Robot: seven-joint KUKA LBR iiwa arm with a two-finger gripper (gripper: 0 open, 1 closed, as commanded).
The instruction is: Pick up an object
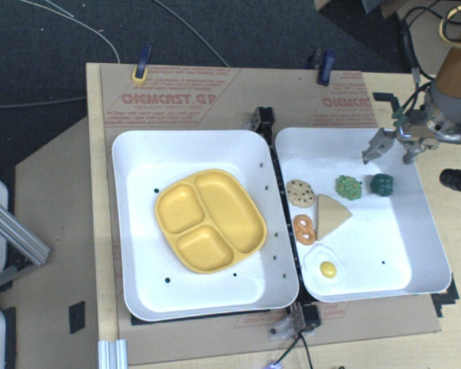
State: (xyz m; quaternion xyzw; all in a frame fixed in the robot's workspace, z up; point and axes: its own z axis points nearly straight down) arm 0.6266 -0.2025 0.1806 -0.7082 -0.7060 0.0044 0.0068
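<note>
The gripper (392, 149) hangs over the right bin (415, 275), its two fingers spread apart with nothing between them. Just below the jaws sit a dark green object (381, 184) and what looks like broccoli (349, 187); the cookie (300, 194) lies further left.

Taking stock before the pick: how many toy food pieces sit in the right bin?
6, all in the right bin: cookie, pretzel, fried egg, tan wedge, light green piece, dark green piece below the gripper. None looks hidden.
</note>
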